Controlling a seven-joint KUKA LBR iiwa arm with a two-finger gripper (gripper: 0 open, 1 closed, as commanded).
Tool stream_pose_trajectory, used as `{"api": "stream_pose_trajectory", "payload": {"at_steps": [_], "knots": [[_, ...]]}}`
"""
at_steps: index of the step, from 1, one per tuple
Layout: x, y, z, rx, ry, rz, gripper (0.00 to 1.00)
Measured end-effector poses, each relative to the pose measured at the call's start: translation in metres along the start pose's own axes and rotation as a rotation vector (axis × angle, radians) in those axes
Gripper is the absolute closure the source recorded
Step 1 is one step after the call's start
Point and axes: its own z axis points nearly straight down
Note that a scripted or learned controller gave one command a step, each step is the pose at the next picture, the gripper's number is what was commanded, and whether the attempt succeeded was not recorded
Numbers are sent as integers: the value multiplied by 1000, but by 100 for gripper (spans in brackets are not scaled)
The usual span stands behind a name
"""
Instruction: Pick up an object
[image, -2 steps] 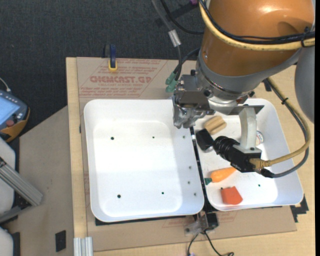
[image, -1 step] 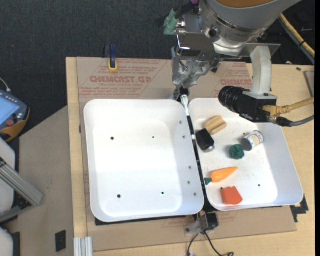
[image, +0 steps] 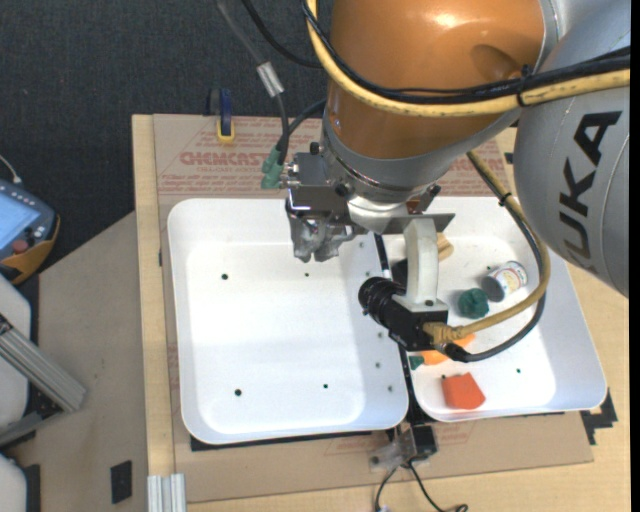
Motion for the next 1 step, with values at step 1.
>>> {"api": "stream_pose_trajectory", "payload": {"at_steps": [1], "knots": [[-42, 2, 170, 3, -2, 10, 100]]}}
